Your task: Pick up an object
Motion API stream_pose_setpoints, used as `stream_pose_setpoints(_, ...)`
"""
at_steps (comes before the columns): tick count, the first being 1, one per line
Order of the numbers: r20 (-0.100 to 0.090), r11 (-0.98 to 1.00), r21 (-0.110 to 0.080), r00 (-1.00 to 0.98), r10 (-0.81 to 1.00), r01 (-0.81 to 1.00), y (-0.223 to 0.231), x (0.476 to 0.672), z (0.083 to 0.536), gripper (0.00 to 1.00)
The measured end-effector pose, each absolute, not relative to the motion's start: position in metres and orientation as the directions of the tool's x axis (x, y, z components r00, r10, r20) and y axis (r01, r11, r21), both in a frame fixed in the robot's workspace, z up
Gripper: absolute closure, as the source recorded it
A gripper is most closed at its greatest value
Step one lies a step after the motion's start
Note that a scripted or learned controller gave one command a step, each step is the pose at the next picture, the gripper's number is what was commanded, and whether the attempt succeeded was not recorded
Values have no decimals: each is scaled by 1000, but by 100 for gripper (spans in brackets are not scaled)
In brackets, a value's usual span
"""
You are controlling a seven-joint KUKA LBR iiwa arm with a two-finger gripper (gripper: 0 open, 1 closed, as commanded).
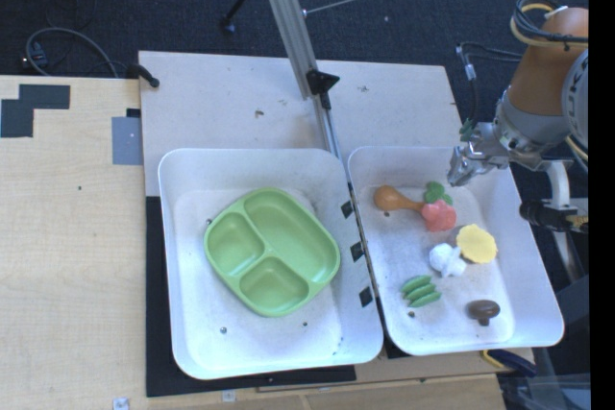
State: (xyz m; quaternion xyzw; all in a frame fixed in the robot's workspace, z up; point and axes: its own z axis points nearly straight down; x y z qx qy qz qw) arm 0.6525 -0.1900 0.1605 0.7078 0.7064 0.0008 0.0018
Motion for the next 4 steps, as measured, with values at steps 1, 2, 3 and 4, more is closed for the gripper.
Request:
stream_pose_setpoints(1,-2,2,6,-2,1000,1000,-185,652,223,100)
stream_pose_setpoints(2,0,2,1,-2,1000,1000,-185,652,240,100)
stream_pose_setpoints(3,2,5,-3,-5,1000,1000,-131,646,237,100)
stream_pose_setpoints(4,3,4,-5,-4,1000,1000,-80,618,240,100)
